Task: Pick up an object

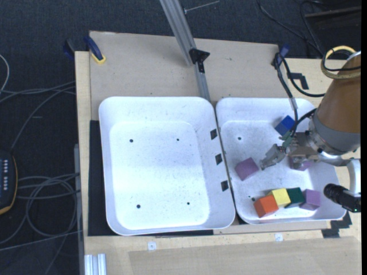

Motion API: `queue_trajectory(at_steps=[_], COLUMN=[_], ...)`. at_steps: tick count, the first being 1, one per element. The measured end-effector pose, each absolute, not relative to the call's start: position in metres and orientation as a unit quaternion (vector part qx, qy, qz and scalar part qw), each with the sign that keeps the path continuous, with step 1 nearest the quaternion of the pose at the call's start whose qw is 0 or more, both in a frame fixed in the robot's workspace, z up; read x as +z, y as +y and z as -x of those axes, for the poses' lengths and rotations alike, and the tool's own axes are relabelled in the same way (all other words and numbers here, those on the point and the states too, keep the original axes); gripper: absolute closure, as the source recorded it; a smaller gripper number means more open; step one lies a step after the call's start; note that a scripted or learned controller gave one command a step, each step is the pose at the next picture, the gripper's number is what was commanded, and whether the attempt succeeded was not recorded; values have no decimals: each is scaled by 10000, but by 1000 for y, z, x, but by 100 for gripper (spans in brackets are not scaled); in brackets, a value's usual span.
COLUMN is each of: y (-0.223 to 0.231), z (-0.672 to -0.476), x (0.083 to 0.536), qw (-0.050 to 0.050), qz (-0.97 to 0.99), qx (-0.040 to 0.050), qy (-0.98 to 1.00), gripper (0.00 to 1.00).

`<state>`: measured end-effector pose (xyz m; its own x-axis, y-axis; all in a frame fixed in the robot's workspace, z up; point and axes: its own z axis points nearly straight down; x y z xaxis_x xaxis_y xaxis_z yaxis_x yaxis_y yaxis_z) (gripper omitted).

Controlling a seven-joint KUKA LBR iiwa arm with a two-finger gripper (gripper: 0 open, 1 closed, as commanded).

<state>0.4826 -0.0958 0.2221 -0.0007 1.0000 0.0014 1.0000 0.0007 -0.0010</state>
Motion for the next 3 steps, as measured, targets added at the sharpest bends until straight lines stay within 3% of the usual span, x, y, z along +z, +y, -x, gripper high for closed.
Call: queue_trajectory(at_steps=[1, 3], y=[-96, -88], z=[-483, -483], x=[222, 108], qw=[3, 38], qz=[7068, 7073], qx=[-4, 20], qy=[-7074, -7069], gripper=[0, 0])
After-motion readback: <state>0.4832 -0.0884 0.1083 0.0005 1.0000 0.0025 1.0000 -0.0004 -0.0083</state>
